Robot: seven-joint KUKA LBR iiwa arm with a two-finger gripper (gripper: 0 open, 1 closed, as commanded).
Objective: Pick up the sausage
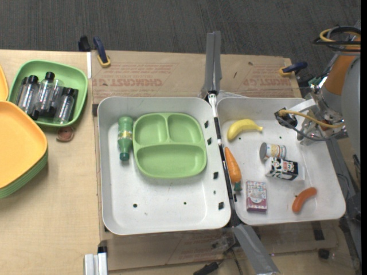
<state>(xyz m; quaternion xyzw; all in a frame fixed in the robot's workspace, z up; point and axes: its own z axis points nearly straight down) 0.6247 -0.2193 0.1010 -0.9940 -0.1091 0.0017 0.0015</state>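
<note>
Nothing done yet — sausage (304, 199) lies untouched near front-right corner of right bin (330, 211). Gripper (314, 132) sits well apart by the far-right rim — jaw state: can't tell.

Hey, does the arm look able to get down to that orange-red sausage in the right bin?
Probably yes. The orange-red sausage lies alone near the front right corner of the right white bin, nothing over it. The gripper hovers at the bin's far right side, with open floor between.

Green divided plate (170, 144), green bottle (125, 137), banana (243, 128), carrot (232, 164).
</note>
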